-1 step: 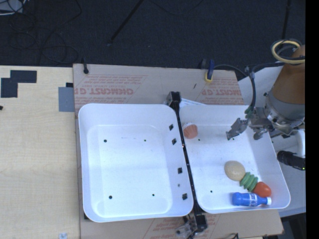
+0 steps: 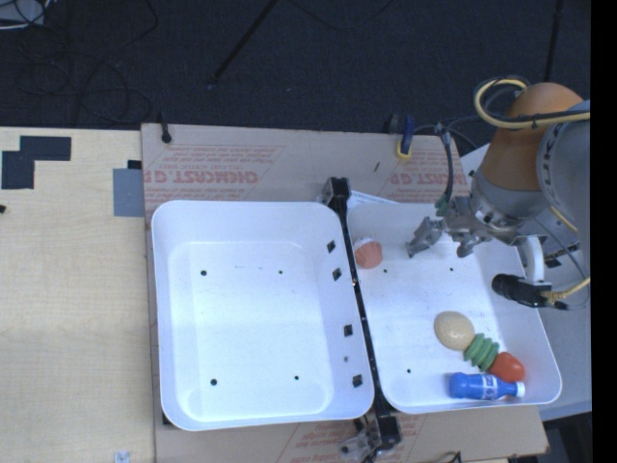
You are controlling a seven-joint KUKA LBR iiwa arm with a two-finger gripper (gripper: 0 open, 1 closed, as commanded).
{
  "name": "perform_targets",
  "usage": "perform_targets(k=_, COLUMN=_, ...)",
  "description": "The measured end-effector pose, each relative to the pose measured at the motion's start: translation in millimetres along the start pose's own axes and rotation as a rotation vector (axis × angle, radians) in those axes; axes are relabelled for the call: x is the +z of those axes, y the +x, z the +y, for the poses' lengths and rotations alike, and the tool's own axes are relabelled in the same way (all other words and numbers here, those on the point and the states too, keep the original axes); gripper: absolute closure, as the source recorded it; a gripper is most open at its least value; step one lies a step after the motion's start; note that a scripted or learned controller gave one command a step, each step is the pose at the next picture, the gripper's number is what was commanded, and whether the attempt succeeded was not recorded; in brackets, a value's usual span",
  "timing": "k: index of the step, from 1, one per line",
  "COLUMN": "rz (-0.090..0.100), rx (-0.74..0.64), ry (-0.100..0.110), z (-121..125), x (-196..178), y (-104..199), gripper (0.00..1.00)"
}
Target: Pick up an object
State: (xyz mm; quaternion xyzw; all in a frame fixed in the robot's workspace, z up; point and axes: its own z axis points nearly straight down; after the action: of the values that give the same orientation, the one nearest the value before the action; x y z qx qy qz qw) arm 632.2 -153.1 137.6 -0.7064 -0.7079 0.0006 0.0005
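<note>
Bench (image 2: 77,287): pale wood on the view's left, cardboard sheet under both bins.
Left bin (image 2: 174,258): shallow, white, a few dark dots on its floor.
Right bin (image 2: 405,394): holds all the loose objects; shares a black divider strip with the left bin.
Arm (image 2: 530,143): comes in from the view's right, orange band above the wrist, leaning over the right bin's far right side.
Gripper (image 2: 445,240): low over the upper part of the right bin, its two fingers spread well apart, nothing between them.
Blue bottle (image 2: 484,386): lies on its side by the near wall, white cap end to the right. Judged light, hard and slick plastic; likely to roll, so best pinched across the body.
Cream egg-shape (image 2: 453,330): near the right wall, touching the green piece. Smooth and rounded, probably stiff; fingers may slip off unless centred on its widest part.
Green ridged piece (image 2: 481,349): between the egg-shape and the red piece, touching both; crowded, poor first pick.
Red piece (image 2: 508,366): small, round, just above the bottle.
Pink piece (image 2: 367,253): small, alone beside the divider, left of the gripper and apart from it. Judged light, maybe soft. Clear room on its right; the divider crowds its left, so close the fingers along the divider's line.
</note>
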Motion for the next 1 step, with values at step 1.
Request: perform_targets(k=1, rz=-0.017, rx=0.003, ry=0.002, z=10.6, x=50.3, y=43.0, gripper=0.00)
